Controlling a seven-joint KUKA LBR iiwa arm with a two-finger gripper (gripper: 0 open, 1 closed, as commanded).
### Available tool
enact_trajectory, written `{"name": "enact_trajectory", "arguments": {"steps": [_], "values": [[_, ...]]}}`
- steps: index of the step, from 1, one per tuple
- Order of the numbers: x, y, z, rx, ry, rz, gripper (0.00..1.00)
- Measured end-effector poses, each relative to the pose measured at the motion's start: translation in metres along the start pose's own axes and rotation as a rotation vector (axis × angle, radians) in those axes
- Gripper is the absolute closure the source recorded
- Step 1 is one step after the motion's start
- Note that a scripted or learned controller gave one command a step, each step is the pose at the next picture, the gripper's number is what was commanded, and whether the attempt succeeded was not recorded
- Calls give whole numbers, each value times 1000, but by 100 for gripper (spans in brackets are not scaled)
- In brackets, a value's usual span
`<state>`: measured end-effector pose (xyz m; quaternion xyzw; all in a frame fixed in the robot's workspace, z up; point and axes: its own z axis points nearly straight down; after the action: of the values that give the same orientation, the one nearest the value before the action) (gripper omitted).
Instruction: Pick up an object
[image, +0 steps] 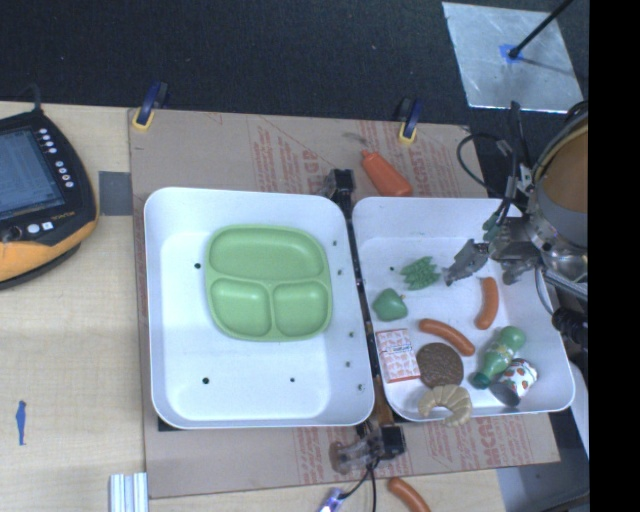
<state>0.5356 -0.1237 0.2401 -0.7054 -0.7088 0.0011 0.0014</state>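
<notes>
The right bin (455, 216) holds several toy foods: a green leafy piece (421, 271), a green pepper (389, 303), two sausages (486, 301) (445, 335), a brown round patty (439, 364), a croissant (446, 402), a red-and-white card (395, 354), a green bottle (497, 354) and a small patterned cup (516, 380). My gripper (466, 263) hangs over the bin's upper right part, its dark fingers pointing left toward the leafy piece, with nothing seen between them.
The left bin (170, 330) carries a green divided plate (268, 281). An orange carrot (384, 174) lies on the cardboard behind the bins, and another sausage (408, 493) in front. A teach pendant (40, 195) sits at the far left. Cables hang near the arm.
</notes>
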Motion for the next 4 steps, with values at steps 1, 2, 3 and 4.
{"name": "enact_trajectory", "arguments": {"steps": [1, 2, 3, 4], "values": [[24, -8, 149, 1, -1, -1, 0], [-33, 93, 148, -1, -1, 1, 0], [-31, 121, 147, -1, 0, 2, 0], [-32, 121, 137, 0, 0, -2, 100]]}}
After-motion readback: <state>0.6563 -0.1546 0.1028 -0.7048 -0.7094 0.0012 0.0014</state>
